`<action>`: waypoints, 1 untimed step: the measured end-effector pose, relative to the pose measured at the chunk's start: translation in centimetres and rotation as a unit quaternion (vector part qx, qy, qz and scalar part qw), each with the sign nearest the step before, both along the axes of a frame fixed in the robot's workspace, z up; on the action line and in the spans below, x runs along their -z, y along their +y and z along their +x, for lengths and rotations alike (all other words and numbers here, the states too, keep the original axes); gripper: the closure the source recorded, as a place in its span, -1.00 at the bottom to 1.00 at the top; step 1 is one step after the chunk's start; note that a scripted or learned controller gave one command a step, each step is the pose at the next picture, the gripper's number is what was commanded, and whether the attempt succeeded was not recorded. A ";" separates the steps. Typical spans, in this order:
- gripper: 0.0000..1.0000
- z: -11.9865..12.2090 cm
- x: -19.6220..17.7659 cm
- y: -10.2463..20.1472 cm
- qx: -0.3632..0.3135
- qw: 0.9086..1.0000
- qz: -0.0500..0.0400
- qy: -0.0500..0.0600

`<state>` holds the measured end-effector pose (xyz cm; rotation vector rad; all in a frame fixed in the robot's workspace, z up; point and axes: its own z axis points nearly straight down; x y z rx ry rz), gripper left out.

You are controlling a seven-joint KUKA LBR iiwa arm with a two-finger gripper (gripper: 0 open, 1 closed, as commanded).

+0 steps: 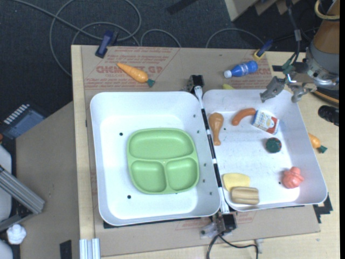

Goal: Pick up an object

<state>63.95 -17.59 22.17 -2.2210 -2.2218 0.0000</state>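
The right bin [302, 193] holds several toy foods: a chicken drumstick [216, 126], an orange sausage [243, 115], a small white and red carton [265, 121], a dark green ball [273, 145], a pink fruit [291, 178], a yellow wedge [235, 180] and a bread roll [244, 196]. My gripper [284, 89] hangs at the bin's far right corner, above and right of the carton. Its two fingers are spread apart and nothing sits between them.
The left bin [105, 144] carries a green divided plate [162, 160]. On the bench behind the bins lie a toy carrot [135, 73] and a blue and white bottle [241, 69]. Another small carrot [315, 142] rests just outside the right bin's right rim.
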 end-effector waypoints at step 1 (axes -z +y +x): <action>-1.00 -2.7 9.4 -3.8 0.001 1.000 0.000 0.002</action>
